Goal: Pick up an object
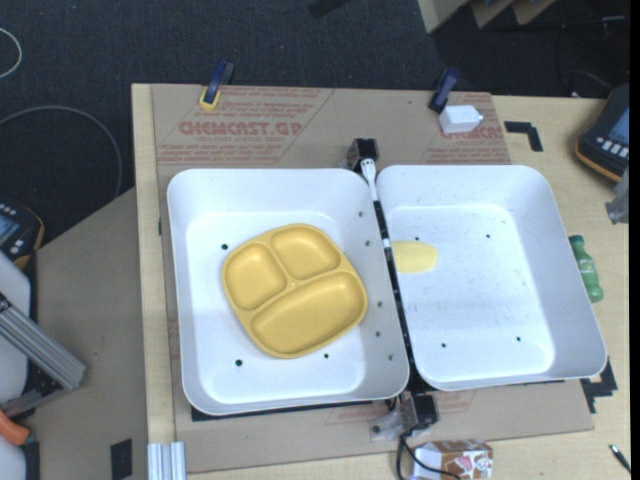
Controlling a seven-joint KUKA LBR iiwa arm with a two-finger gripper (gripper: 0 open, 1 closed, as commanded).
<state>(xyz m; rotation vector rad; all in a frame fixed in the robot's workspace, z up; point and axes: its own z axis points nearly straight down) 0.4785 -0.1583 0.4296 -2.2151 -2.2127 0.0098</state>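
A yellow three-compartment plate (294, 289) lies flat in the left white bin (200, 368), a little left of that bin's middle. A small pale yellow flat piece (414, 257) lies in the right white bin (530, 358), close against its left wall.
The two bins meet along a black seam (385, 258). The brown board (300, 123) under them carries blue clamps (216, 83) and a white block (460, 119) at the back. A green object (586, 268) lies off the right bin's right rim. Cables and a small device (455, 460) sit at the front edge.
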